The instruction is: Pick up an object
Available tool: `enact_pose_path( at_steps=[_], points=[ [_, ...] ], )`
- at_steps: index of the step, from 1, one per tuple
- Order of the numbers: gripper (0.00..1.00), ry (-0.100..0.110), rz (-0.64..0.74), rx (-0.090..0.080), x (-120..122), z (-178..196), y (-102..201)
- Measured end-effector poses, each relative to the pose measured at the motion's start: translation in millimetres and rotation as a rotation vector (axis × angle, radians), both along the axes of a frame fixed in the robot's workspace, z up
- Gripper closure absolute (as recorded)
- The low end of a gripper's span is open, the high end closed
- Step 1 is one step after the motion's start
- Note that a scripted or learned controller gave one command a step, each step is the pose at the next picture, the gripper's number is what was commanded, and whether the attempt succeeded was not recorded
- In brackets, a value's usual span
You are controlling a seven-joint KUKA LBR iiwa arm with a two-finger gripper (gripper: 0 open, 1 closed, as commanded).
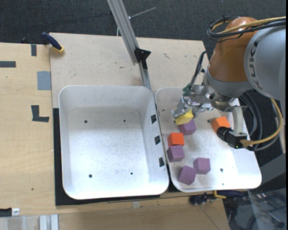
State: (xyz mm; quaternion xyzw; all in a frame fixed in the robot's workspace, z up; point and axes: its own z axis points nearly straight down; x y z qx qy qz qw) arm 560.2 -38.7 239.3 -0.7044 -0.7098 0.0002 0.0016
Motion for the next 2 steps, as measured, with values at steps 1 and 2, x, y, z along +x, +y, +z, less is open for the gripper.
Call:
enact_pose_path(
  at_steps=[1,2],
  points=[
    [1.00,0.002,-0.001,-0.001,4,-14,54],
    [1.00,-0.001,0.000,0.000,4,-3,107]
  ],
)
